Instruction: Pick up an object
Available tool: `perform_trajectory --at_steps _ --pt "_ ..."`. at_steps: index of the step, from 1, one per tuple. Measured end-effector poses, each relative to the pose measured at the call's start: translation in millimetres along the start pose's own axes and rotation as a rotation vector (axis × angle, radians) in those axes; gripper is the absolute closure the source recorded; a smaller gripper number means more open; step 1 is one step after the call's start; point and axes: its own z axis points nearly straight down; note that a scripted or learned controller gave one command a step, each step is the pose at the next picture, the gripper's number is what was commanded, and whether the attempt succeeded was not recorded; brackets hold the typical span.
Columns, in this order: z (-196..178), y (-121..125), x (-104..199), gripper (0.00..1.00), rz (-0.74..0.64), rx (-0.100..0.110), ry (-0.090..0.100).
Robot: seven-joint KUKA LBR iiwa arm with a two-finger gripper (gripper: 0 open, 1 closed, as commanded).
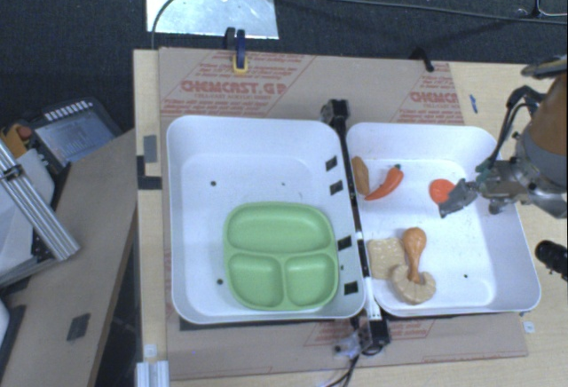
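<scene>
Your gripper (pixel 454 199) sits low over the right bin (pixel 510 288), coming in from the right, with its dark tip right beside a small orange-red piece (pixel 439 190). I cannot tell from this angle whether it is released or clenched, and nothing is visibly caught in it, so treat the pick as not yet made. The orange-red piece looks small and rounded; a slightly off-centre approach could nudge it away towards the red pepper (pixel 385 184) and the tan piece (pixel 359 175) just beside the divider. The drumstick (pixel 414 248), the round tan thing (pixel 414 288) under it and the beige slab (pixel 383 256) lie touching nearer the front, so a try there risks dragging two at once. The green tray (pixel 280 256) in the left bin (pixel 200 190) is well apart and not at risk
</scene>
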Motion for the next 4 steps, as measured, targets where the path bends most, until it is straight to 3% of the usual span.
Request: perform_trajectory --at_steps 1,4 --pt "-4 2 0 0.00 -0.002 -0.009 -0.002" --pt "154 0 -4 0.00 0.000 -0.004 0.000"
